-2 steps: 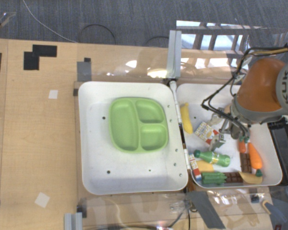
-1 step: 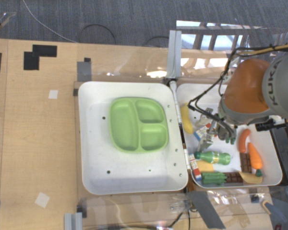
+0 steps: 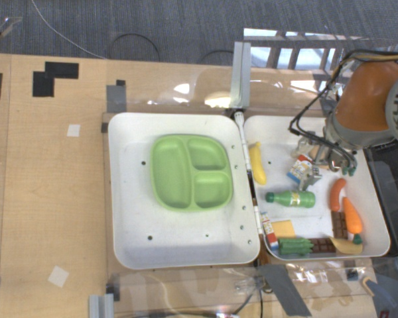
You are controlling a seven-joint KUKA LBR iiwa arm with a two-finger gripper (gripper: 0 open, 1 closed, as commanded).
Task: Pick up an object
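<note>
Glossy white plastic bins, a matt green plastic tray, and pale wood-grain bench underneath.

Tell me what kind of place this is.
Probably a robotics lab's grasping bench: a grey arm with an orange band reaches over two white bins, one holding toy food such as a banana and a green bottle.

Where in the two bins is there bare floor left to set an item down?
Left bin: a bare band all around the green divided plate, widest along the near wall. Right bin: only a small patch between the banana and green bottle; its near and right edges are crowded.
</note>
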